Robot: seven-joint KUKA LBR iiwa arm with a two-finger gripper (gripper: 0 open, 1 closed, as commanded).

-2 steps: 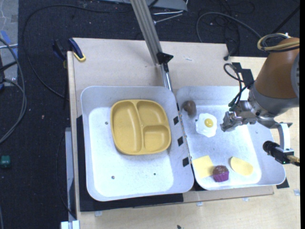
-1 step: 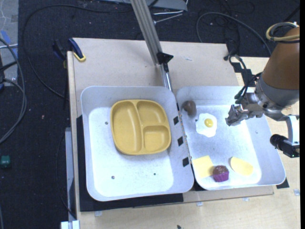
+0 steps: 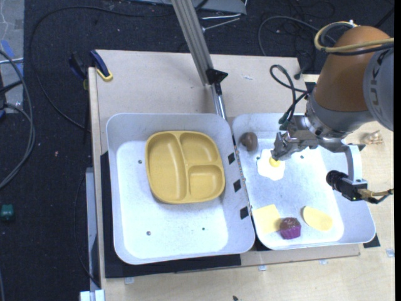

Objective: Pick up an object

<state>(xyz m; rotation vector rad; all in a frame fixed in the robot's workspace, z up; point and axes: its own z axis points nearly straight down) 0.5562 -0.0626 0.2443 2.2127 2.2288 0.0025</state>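
Matt yellow plastic tray, speckled white bins, pale wooden bench.

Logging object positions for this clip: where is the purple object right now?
The purple object lies in the right bin, near its front edge, between a pale yellow block on its left and a yellow oval piece on its right.

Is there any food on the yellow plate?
No, nothing on it. The yellow plate shows three bare compartments; the toy foods lie in the right bin.

fried egg: lying flat mid right bin
brown ball: sitting near the bin's back-left corner
purple lump: sitting up front, between two yellow pieces
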